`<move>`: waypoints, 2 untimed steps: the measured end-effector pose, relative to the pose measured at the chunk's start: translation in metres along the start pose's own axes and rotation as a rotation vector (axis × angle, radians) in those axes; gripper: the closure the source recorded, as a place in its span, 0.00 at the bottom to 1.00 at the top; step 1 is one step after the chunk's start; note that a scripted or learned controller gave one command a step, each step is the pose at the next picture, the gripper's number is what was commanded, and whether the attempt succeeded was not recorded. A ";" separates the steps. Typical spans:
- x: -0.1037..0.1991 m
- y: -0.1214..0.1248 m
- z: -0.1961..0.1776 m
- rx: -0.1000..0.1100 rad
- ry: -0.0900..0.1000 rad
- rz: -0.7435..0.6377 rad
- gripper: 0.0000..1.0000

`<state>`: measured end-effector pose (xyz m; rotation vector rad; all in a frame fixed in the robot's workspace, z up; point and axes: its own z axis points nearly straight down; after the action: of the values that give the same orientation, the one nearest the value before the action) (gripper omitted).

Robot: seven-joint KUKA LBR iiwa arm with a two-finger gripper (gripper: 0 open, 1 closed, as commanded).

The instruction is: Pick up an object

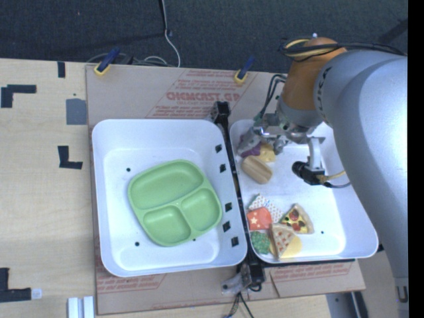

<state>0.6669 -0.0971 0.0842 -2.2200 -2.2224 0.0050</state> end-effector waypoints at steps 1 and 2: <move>-0.001 0.001 0.000 -0.001 0.001 0.000 0.00; 0.001 0.001 0.000 0.000 -0.002 0.001 0.00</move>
<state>0.6676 -0.0965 0.0845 -2.2217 -2.2224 0.0072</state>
